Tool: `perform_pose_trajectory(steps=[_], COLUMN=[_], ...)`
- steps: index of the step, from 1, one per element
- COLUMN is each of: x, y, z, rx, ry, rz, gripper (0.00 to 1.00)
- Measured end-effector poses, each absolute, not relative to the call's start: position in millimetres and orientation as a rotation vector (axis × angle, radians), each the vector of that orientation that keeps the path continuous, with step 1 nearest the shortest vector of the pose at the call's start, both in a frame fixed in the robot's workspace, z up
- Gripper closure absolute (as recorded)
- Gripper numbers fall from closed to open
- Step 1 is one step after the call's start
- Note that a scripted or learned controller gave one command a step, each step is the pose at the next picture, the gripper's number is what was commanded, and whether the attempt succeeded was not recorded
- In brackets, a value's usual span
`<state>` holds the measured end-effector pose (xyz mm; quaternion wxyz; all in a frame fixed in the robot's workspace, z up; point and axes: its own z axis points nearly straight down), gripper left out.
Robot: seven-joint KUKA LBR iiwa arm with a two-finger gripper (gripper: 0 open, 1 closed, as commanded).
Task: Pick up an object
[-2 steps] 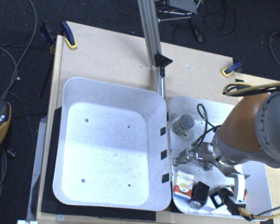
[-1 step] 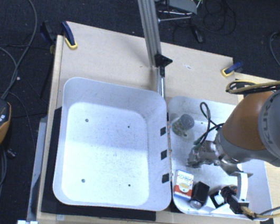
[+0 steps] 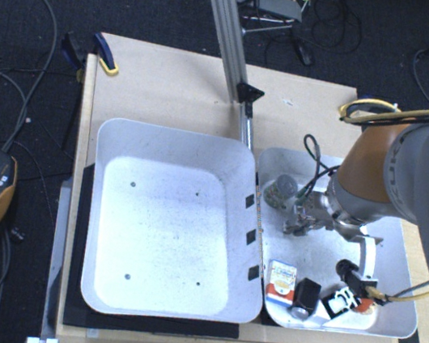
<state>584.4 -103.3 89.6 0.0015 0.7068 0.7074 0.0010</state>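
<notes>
While low in the right bin (image 3: 407, 242), jaws (image 3: 297, 222) state unclear, beside grey object (image 3: 281, 190).

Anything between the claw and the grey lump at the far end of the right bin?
Nothing visible. The claw sits low in the right bin, just beside the grey lump, with bare bin floor between them. The small carton and black objects lie at the near end, out of the way.

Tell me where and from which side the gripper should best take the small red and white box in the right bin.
The red and white box seems to lie flat near the right bin's front-left corner. Probably best from straight above, fingers across its narrower width. A black object sits close on its right, leaving little room there.
</notes>
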Motion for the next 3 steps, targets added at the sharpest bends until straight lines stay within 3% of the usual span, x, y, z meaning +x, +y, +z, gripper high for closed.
perform_pose_trajectory(steps=[1, 2, 3], x=[584.5, 639.0, 637.9], y=[-103, -41, 46], z=[101, 192, 188], rx=[2.218, 2.212, 2.214], ry=[2.22, 2.225, 2.229], rz=[0.004, 0.01, 0.001], gripper=[1.0, 1.0, 1.0])
